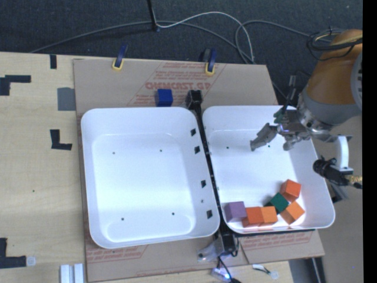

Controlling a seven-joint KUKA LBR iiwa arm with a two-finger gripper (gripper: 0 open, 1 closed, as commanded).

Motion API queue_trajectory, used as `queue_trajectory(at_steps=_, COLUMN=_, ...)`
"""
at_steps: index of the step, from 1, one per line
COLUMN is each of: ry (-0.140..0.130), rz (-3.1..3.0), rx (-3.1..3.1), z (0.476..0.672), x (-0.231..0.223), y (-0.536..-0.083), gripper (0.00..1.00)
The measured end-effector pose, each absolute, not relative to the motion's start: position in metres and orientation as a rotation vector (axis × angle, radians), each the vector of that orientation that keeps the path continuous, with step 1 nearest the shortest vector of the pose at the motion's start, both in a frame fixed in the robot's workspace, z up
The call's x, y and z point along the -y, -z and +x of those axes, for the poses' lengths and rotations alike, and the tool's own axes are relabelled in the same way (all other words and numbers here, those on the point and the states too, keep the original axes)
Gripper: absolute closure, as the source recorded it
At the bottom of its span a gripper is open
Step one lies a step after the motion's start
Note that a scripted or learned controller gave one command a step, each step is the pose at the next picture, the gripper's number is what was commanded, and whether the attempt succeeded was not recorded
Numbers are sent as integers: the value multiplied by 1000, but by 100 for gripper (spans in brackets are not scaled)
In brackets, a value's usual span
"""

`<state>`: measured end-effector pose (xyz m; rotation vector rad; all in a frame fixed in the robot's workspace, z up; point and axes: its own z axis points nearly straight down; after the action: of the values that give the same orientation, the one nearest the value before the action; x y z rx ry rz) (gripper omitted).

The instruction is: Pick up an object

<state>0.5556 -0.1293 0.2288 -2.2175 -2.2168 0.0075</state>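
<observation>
Inspector A: The blocks sit clustered in the near right corner of the right bin [235,122]: a purple block [235,210], an orange block [260,216] touching it, a green block [277,203], and two more orange ones against the wall.

Inspector B: And the gripper [275,138]?

Inspector A: It hangs over the far part of that same bin, well apart from the cluster. The fingers look spread, one reaching left, with nothing between them.

Inspector B: So the relation that matters?

Inspector A: The blocks lie toward the camera from the fingers, slightly right. In his judgement the arm must travel nearward and descend; the tight packing could hinder a clean grasp.
</observation>
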Motion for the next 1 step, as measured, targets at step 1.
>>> queue_trajectory(at_steps=1, ry=0, rz=-2221, rx=2222, z=557, x=129, y=-233, gripper=0)
